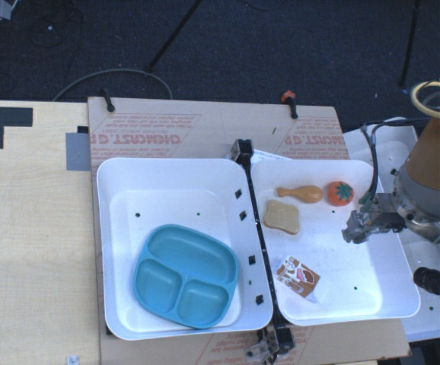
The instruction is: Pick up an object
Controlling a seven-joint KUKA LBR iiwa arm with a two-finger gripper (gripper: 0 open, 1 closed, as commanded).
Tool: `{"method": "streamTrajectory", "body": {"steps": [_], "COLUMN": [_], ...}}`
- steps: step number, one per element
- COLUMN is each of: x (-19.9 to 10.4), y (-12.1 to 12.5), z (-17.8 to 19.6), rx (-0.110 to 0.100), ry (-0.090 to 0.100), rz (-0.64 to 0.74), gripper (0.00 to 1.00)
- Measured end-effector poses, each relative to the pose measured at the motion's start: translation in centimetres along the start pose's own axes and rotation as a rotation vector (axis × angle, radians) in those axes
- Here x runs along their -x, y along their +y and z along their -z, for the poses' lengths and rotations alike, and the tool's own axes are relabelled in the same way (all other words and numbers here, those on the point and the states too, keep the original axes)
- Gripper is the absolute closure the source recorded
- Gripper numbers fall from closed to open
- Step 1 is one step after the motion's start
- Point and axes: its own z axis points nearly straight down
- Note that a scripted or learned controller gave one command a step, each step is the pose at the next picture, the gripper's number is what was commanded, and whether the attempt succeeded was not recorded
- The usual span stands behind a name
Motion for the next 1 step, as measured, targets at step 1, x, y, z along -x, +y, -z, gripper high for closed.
{"method": "streamTrajectory", "body": {"steps": [1], "x": [-4.90], "y": [1.14], "z": [-1.51], "rx": [-0.008], "ry": [0.003], "rz": [0.003], "gripper": [1.00]}}
